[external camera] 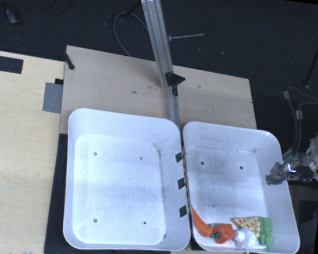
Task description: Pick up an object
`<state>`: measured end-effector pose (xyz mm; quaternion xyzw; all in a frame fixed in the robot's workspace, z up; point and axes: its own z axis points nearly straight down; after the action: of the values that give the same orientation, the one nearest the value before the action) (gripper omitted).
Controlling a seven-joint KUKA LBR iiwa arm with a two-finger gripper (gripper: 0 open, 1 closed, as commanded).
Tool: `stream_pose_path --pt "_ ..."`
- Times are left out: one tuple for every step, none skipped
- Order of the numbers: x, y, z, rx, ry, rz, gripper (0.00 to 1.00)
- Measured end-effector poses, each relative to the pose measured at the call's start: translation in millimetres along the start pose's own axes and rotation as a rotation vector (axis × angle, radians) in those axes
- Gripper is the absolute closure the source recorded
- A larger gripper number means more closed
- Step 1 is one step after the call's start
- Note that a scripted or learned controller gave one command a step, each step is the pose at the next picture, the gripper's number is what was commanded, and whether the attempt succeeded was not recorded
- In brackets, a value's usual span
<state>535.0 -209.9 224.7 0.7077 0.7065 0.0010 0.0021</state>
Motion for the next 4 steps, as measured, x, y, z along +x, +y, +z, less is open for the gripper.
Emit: stream_pose_path --pt "-1 0 -12 0.004 0.001 -0.001 1.00" --pt "49 19 0 0.005 0.003 -0.005 1.00" --pt "101 35 9 0.006 0.003 -0.005 1.00" --pt "144 52 -1 0.004 0.002 -0.005 1.00"
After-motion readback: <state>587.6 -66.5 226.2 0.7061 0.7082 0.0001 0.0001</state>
